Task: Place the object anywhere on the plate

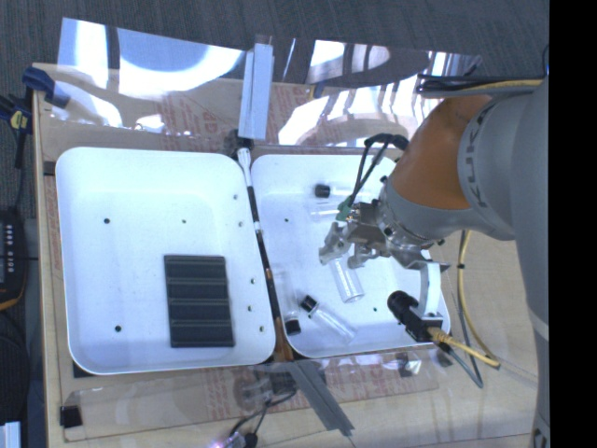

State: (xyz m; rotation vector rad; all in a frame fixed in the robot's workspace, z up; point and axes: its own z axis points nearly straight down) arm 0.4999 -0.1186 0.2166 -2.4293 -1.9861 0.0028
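Note:
The plate (198, 299) is a dark ribbed rectangle lying flat in the front half of the left bin (93, 185). In the right bin (289, 180) lie small clear vials with black caps. One clear vial (350, 285) lies just below my gripper (334, 248), close to its tip. Another vial (323, 315) lies nearer the front wall, its black cap pointing left. A third black-capped piece (322, 191) sits toward the back of that bin. My gripper hangs low over the middle of the right bin, pointing left.
A small black bit (293, 326) rests by the front left corner of the right bin. The raised divider (258, 241) between the bins stands between my gripper and the plate. The arm's bulk covers the right bin's right side.

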